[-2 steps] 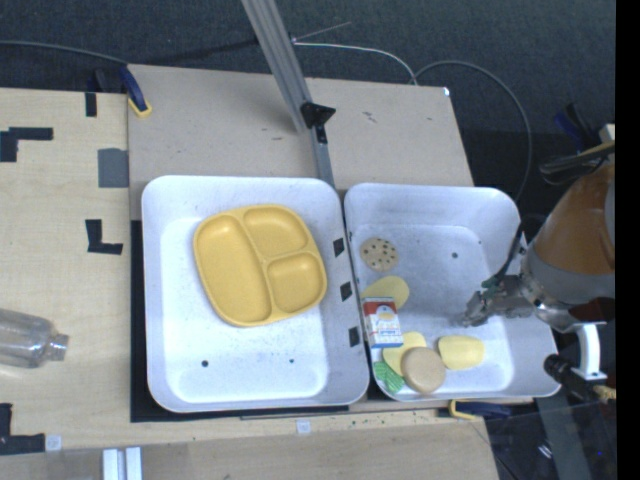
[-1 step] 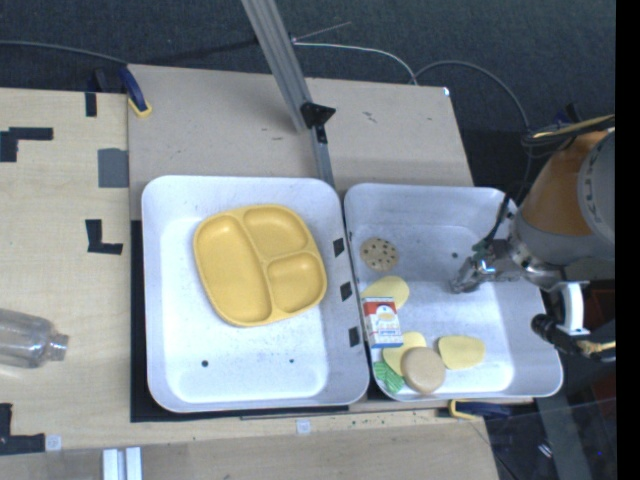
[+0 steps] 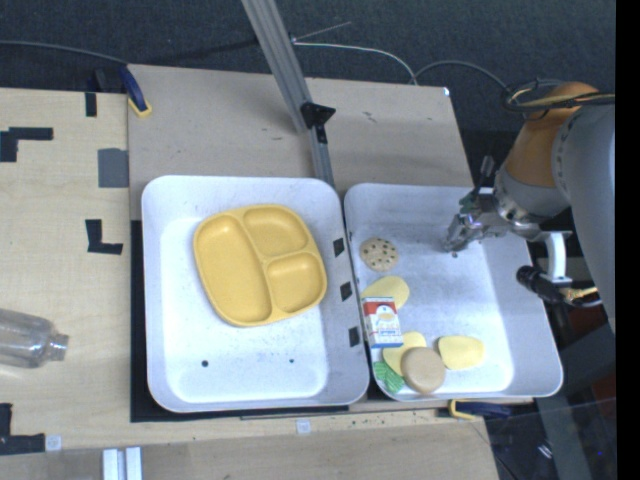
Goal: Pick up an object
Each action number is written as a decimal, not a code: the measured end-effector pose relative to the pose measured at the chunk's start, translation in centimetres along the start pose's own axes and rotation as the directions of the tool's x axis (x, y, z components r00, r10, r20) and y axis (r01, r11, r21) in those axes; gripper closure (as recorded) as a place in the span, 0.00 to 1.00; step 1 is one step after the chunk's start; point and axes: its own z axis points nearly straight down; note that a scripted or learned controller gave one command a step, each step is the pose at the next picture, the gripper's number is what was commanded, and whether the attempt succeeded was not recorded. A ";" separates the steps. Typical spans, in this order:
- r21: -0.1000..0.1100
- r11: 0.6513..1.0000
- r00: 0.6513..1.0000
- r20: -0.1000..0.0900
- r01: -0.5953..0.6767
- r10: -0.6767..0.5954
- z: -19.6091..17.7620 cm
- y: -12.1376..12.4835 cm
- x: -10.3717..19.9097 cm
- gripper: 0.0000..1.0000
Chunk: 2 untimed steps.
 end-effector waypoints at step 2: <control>0.026 1.000 1.000 0.020 -0.011 0.011 0.1 4.8 7.2 1.00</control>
